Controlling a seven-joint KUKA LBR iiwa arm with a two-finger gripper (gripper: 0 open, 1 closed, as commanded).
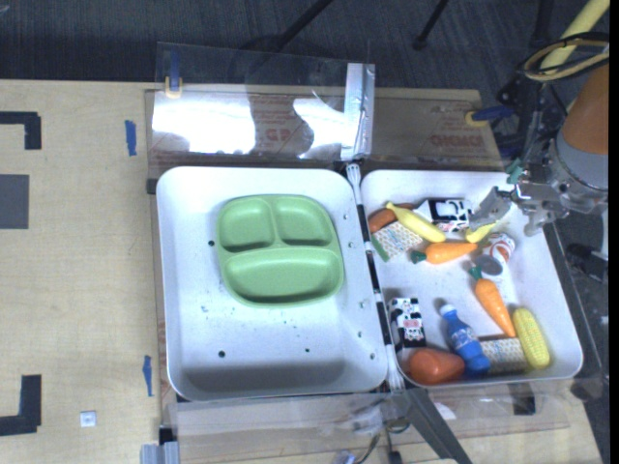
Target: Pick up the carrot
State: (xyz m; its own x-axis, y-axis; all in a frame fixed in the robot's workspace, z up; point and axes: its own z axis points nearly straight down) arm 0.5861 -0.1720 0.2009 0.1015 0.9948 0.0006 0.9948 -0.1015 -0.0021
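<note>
Gripper: the gripper (515,201) hangs over the far right corner of the right bin (566,288), at the end of the grey arm (583,167) that comes in from the right; whether it is open or closed cannot be told, and nothing is seen in its hold.
Carrot: the carrot (492,305) lies in the right bin, right of centre, slanting from its green stub at the far left end down toward the near right; it lies apart from the gripper, nearer the viewer.
Beside the carrot: an ear of yellow corn (531,337) lies just to its right, and a blue bottle (463,337) lies just to its left.
Second orange piece: another orange vegetable (448,253) lies crosswise farther back in the same bin, near a yellow banana (417,224).
Near edge of the right bin: a red-orange rounded fruit (433,364) rests in the near left corner.
Left bin: the left bin (184,288) holds a green divided plate (280,247), set toward its far half.
Desk: both bins sit side by side on the pale wooden desk (73,259).
</note>
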